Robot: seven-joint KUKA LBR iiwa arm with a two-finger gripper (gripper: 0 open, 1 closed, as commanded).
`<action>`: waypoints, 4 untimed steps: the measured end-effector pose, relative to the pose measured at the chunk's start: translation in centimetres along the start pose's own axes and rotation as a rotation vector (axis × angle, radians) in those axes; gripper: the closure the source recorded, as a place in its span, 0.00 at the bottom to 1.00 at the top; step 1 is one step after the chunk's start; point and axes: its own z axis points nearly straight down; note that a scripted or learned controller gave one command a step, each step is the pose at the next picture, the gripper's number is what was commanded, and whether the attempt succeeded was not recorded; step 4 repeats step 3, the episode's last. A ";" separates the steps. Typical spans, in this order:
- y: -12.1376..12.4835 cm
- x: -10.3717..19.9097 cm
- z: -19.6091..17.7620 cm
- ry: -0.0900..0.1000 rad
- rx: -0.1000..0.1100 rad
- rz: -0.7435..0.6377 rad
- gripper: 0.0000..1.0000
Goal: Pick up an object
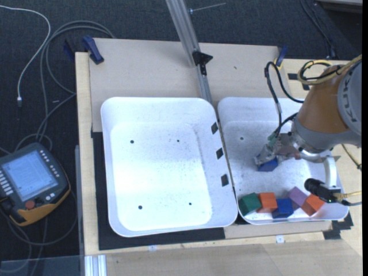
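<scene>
My gripper [269,156] reaches down into the right bin [247,117], near its middle, below the grey and orange arm [322,117]. A small blue block [267,165] sits right at the gripper's tip, partly hidden by it. Whether the block rests on the bin floor or hangs off it is unclear. Along the bin's front edge lie a green block [249,202], an orange block [268,200], a second blue block [283,207], a purple block [298,196] and another orange block [314,203].
The left bin [158,165] stands beside the right one, with black clips [219,153] on the shared wall. A metal post [187,33] rises behind the bins. Cables [273,91] loop near the arm. A teach pendant [29,180] lies off the bench, left.
</scene>
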 end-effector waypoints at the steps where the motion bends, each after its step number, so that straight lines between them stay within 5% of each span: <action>1: 0.5 7.1 -9.4 0.001 -0.006 -0.007 1.00; 2: 8.6 13.3 -8.9 0.002 -0.003 -0.008 1.00; 3: 6.2 17.7 -8.9 0.001 0.008 -0.005 1.00; 4: 6.2 17.7 -8.9 0.001 0.008 -0.005 1.00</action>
